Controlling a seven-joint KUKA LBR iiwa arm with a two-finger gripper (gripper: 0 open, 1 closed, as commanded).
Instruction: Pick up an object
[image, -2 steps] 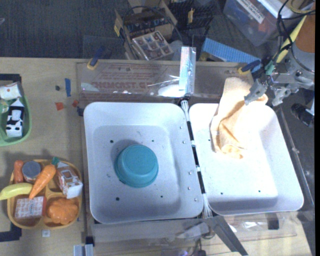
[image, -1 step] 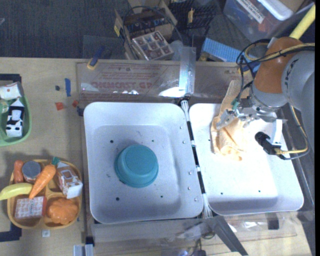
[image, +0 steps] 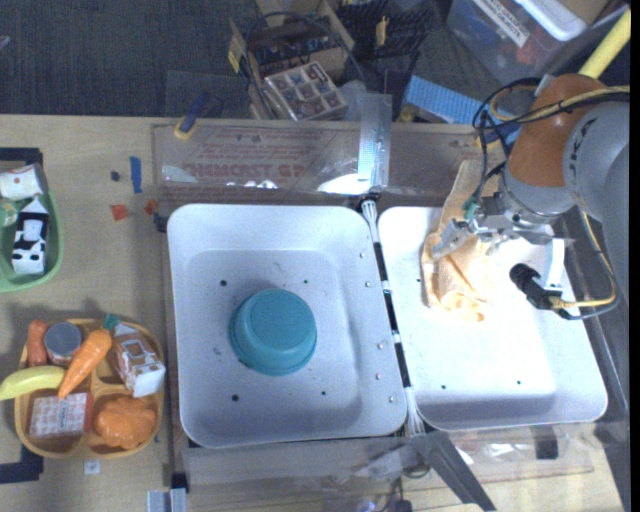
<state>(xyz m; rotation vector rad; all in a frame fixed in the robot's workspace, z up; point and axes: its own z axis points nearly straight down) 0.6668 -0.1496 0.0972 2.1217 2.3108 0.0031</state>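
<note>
Two-finger gripper (image: 478, 226) over right white bin (image: 520, 395), upper left part; crumpled pale orange cloth (image: 455, 278) directly beneath and slightly down-left, long axis vertical in frame; grip state: cannot tell

The wooden bench (image: 90, 160) carries two white bins side by side: the left bin (image: 190, 250) at the frame's centre, the right bin (image: 560, 400) touching it. At far left sit a green bowl (image: 52, 262) and, lower left, an orange tray (image: 150, 415) of toy food.
</note>
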